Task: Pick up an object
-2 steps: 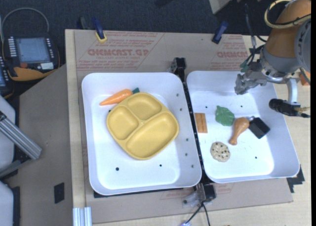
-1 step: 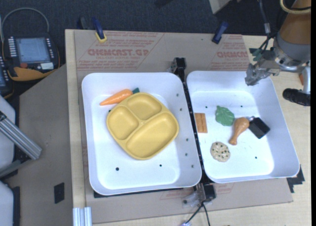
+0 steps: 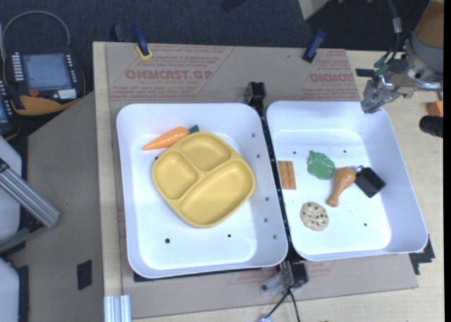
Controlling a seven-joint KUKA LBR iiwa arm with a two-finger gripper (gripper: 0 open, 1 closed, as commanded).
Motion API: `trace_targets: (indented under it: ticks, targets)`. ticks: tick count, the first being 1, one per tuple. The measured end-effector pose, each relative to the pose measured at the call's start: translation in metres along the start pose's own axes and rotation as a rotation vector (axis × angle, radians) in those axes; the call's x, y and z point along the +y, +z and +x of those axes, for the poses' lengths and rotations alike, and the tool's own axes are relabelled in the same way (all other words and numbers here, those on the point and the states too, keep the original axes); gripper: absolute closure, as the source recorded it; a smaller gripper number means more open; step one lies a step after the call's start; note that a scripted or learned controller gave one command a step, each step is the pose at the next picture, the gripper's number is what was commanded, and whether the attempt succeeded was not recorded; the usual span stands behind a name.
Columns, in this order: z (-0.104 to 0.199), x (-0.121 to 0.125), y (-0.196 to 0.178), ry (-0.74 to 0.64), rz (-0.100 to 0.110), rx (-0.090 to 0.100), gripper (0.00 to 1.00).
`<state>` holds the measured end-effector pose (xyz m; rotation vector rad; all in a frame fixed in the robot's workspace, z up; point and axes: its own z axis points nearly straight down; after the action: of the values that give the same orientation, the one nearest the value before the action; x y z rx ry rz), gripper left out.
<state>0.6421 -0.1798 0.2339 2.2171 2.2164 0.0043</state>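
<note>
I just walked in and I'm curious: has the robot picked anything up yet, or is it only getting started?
It looks like the start. Nothing appears lifted: the green piece, drumstick, cookie, black block and brown bar all lie in the right bin, and the carrot lies beside the yellow plate in the left bin. The gripper is at the right bin's far corner, with nothing visibly in it. Choosing, reaching and grasping all remain.

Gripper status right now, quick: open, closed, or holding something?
Gripper: cannot be told; it holds nothing, above the far right corner of the right bin.
</note>
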Motion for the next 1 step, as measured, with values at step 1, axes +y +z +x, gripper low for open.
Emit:
trace_targets:
  ticks: [1]
  targets:
    - [-0.0001,0.001,-0.0183,-0.001,0.002,0.001,1.0]
